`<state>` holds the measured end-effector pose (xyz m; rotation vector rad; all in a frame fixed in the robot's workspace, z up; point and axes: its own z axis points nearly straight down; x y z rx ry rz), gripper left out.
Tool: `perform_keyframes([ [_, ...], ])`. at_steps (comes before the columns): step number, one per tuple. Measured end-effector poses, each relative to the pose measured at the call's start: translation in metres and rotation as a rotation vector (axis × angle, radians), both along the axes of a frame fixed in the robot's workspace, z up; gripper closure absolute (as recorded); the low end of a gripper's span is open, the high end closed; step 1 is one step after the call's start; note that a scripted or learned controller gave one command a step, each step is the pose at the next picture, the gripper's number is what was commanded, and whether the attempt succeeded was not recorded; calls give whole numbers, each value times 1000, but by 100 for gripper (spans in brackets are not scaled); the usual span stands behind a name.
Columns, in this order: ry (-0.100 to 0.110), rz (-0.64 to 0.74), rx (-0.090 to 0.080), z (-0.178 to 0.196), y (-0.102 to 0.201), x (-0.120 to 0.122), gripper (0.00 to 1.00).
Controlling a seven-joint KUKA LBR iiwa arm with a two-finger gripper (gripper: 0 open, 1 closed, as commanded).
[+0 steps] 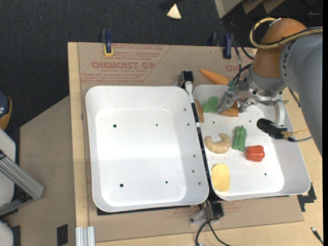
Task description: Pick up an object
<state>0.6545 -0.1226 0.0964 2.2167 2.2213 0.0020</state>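
Note:
My gripper [231,106] hangs low over the back part of the right bin [292,181], open, its fingers [224,105] spread on either side of a small orange piece [230,113] that lies on the bin floor. Just left of it lies a green block [210,105]. Further forward are a tan croissant-shaped toy [219,143], a green vegetable [239,138], a red piece [255,153] and a yellow piece [221,177]. An orange carrot [214,77] rests at the bin's back rim.
The left bin [92,137] stands beside the right one, with a black brush [190,94] lying along the divide. A small orange stick [199,115] lies at that rim. My arm's grey body and a black cable part [270,127] fill the right bin's right side.

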Motion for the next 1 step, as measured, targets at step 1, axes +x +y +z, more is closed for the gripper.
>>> perform_keyframes([
  [1, -17, 5, 1, 168, 50, 13, 100],
])
